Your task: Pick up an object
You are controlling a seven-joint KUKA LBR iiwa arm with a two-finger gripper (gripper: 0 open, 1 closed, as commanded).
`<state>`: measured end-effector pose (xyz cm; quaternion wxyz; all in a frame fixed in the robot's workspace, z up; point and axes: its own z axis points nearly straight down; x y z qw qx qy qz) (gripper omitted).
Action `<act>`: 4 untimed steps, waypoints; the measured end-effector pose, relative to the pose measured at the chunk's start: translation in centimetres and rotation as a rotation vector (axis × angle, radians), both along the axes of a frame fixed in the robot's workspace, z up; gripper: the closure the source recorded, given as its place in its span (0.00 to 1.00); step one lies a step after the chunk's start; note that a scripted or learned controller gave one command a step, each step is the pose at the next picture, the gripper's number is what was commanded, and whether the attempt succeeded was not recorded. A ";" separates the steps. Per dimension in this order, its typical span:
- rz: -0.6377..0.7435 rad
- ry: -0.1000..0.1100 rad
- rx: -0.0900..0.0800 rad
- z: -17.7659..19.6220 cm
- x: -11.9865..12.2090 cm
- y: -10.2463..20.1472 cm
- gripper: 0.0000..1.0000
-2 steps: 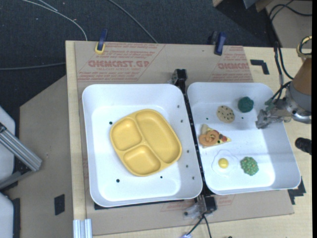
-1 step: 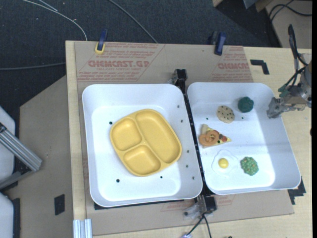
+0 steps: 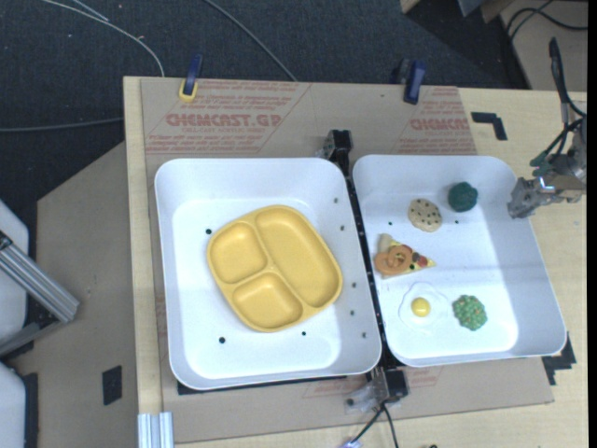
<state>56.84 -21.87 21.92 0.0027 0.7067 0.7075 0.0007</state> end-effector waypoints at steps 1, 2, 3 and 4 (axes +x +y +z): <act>0.003 0.007 0.005 0.8 -1.3 4.6 1.00; 0.003 0.008 0.005 0.8 -2.9 9.1 1.00; 0.005 0.008 0.006 0.0 -3.8 15.1 1.00; 0.005 0.004 0.005 1.0 -3.9 20.8 1.00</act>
